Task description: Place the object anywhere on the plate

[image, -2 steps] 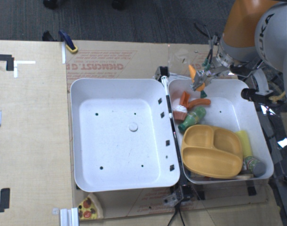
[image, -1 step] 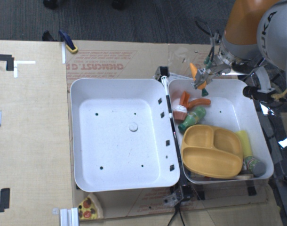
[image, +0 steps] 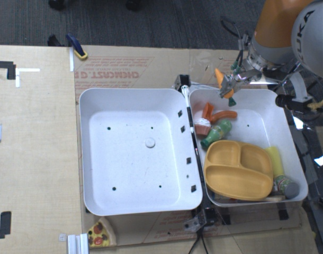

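The gripper (image: 229,86) hangs high over the far edge of the right bin (image: 255,119), with a small orange carrot-like piece (image: 221,78) pinched between its fingers, a bit of green showing at the lower end near the fingertips; the jaws stand closed narrowly on it. Below it and toward the near side lies the plate (image: 238,169), a mustard-yellow divided tray with three shallow wells and a raised rim, tilted a little against the bin's near wall and resting over other toys. Between the gripper and the plate sit a red-orange piece (image: 207,111) and a green bottle-shaped toy (image: 216,133); beyond the plate, on its right, lies a yellow corn-like piece (image: 275,160). To do this step well, I judge the arm should carry the piece across above the clutter, stop over one of the wells rather than the rim or dividers, lower close, then release, since the tilt could let a rounded piece roll off. The left bin (image: 98,152) is well apart.
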`<state>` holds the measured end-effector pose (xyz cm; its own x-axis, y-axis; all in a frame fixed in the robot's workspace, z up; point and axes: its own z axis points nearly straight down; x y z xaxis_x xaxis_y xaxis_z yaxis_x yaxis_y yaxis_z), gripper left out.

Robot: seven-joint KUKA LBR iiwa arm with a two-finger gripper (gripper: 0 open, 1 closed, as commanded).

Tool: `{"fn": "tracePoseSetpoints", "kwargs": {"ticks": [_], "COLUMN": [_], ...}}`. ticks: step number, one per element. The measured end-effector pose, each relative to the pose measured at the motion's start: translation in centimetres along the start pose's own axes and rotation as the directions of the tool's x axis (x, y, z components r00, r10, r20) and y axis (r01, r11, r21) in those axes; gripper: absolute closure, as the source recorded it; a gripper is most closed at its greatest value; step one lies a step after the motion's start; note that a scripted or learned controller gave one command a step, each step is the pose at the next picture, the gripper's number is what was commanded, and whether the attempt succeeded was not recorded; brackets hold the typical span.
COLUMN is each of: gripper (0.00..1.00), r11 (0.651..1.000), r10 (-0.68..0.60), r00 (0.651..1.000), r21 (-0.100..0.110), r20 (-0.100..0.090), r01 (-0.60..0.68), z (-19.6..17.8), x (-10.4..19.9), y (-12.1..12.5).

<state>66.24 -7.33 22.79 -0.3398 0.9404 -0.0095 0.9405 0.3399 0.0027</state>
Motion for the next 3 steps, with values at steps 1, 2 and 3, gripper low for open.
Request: {"fn": "tracePoseSetpoints", "kwargs": {"ticks": [1,2,3], "gripper": [1.0,1.0,1.0], "r11": [1.0,0.985,0.727], "r10": [-0.002,0.174,0.687], "r00": [1.0,0.985,0.727], "r21": [-0.001,0.004,0.008], "r20": [0.002,-0.005,-0.002], "r01": [0.002,-0.174,-0.687], "z": [-0.9,-0.3,0.1], "x": [-0.1,-11.8,-13.6], "y": [0.1,-6.8,-6.0]}}
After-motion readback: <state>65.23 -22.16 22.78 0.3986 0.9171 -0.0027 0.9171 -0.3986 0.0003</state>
